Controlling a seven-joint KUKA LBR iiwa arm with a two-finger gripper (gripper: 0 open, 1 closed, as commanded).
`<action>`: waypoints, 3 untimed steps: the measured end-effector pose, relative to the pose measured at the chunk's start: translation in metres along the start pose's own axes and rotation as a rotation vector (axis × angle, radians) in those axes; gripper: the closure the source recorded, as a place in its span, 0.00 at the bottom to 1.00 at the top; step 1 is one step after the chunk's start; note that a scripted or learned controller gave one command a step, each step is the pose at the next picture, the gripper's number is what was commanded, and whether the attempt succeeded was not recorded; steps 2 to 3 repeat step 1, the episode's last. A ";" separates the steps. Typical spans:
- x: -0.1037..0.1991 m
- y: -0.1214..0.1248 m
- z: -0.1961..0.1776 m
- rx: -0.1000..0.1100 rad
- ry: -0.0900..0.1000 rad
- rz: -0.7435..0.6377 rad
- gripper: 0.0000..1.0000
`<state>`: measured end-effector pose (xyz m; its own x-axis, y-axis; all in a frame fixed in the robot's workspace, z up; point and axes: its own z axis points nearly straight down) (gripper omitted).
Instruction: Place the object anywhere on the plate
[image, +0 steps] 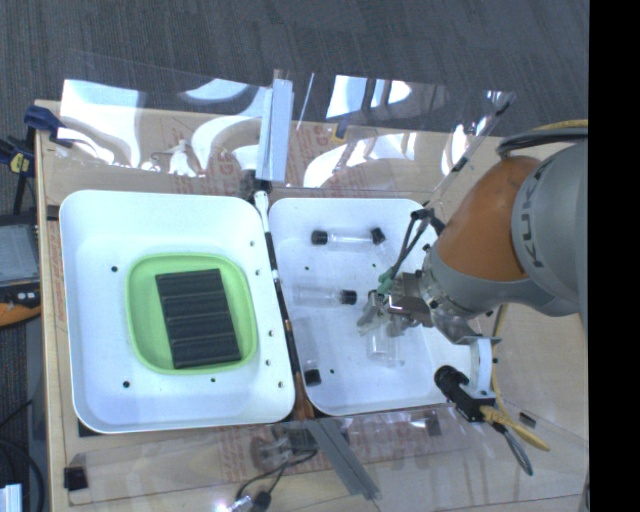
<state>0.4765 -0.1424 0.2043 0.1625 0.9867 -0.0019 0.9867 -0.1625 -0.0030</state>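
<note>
the gripper (385, 318) hangs low in the right bin (340, 395) above a clear tube (381, 347), two black-capped clear tubes (347, 238) lie nearby, and the left bin (90, 300) bears a green plate (140, 345) with a dark ribbed block (198, 318).

Both bins are white: the left bin (90, 300) carries a lime-green plate (142, 310) bearing a dark charcoal, ribbed block (198, 318). In the right bin (330, 390), clear tubes with black caps lie near the far edge (347, 237) and toward the middle (322, 296). The arm (510, 235) is grey with an orange band; its gripper (392, 310) is silvery metal. The bench (560, 440) is pale tan wood
</note>
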 end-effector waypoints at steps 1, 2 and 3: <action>0.000 0.000 0.000 0.000 0.000 0.000 0.00; 0.000 0.000 0.000 0.000 0.000 0.000 0.00; 0.000 0.000 0.000 0.000 0.000 0.000 0.00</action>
